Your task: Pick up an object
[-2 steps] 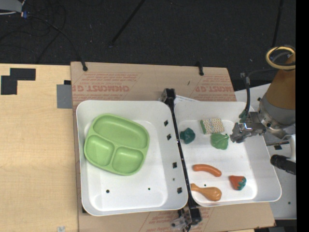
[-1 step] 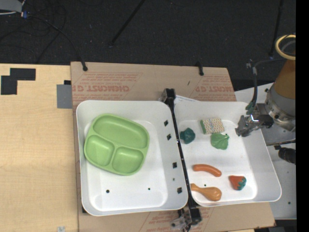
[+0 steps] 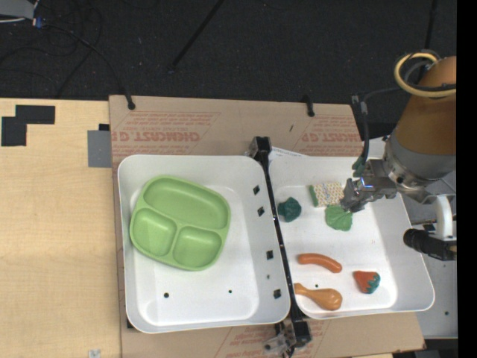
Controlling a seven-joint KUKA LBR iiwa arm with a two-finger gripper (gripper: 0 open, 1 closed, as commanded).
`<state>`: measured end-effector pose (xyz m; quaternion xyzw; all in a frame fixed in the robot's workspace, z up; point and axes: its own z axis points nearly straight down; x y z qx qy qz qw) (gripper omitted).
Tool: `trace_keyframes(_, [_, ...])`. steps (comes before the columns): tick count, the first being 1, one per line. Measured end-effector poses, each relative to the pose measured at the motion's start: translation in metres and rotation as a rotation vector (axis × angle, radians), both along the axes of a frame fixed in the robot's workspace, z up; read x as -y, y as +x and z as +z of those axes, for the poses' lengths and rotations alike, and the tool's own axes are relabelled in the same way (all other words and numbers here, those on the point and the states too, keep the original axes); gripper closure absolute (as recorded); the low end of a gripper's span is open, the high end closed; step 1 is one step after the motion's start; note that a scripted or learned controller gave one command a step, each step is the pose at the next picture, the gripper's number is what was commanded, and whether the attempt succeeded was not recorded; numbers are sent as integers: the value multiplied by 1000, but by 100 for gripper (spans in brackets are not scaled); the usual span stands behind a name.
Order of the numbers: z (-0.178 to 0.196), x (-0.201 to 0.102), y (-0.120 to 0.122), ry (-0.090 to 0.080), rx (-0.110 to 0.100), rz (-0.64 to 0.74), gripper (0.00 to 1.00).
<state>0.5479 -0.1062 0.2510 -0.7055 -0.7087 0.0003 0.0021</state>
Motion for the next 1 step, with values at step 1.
trace_keyframes(1, [5, -50, -7, -1, -1, -1, 100])
